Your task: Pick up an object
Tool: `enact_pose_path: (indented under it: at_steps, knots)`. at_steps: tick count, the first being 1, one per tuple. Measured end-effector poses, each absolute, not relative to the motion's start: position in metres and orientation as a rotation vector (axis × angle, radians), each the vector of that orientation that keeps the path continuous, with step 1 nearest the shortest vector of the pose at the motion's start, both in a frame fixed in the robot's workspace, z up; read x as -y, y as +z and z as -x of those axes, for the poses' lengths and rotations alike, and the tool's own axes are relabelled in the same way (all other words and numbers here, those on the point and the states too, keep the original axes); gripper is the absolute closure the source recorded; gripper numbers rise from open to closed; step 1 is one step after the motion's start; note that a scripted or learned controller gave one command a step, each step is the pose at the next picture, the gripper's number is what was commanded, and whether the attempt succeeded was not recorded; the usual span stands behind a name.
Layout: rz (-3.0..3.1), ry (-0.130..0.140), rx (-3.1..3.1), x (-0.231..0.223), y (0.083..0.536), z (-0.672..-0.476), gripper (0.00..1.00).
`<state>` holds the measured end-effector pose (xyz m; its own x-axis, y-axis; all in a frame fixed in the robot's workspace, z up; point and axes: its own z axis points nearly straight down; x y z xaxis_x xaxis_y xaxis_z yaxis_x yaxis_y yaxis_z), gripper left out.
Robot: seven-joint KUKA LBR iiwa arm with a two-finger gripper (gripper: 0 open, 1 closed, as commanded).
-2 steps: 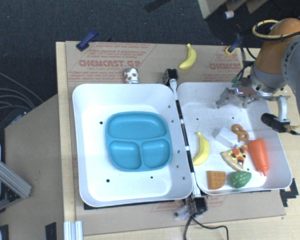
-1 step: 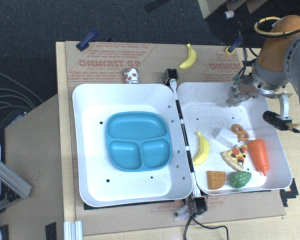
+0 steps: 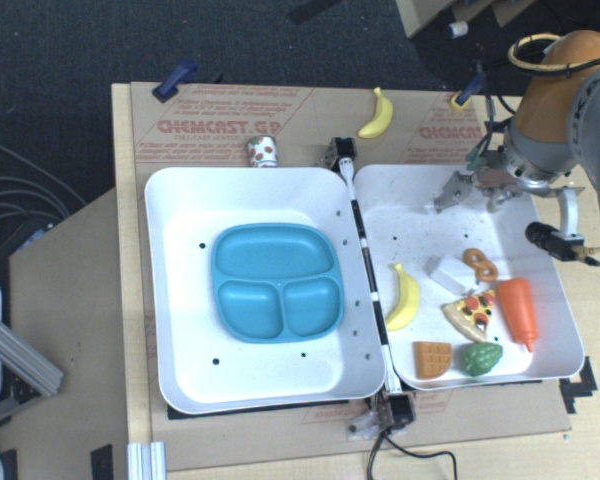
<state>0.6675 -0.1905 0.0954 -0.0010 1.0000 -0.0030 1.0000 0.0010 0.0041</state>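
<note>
Two white bins sit side by side on a brown board (image 3: 280, 118) over dark carpet. Left bin (image 3: 170, 268) holds a blue divided tray (image 3: 276, 280). Right bin (image 3: 420, 198) holds banana (image 3: 404, 298), carrot (image 3: 520, 311), pizza slice (image 3: 471, 315), waffle (image 3: 432, 358). Gripper (image 3: 472, 190) spread, grasping nothing, above the bin's far end.

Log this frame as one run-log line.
phase: pre-grasp | gripper: open, holds nothing, over right bin far end | toys near end: banana, carrot, pizza slice | left bin: blue tray
</note>
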Motion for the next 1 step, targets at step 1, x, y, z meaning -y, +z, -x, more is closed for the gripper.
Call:
enact_pose_path:
  at_steps: [1]
  knots:
    - [-2.220, 0.000, -2.219, 0.2010, 0.0848, -0.6666, 0.00]
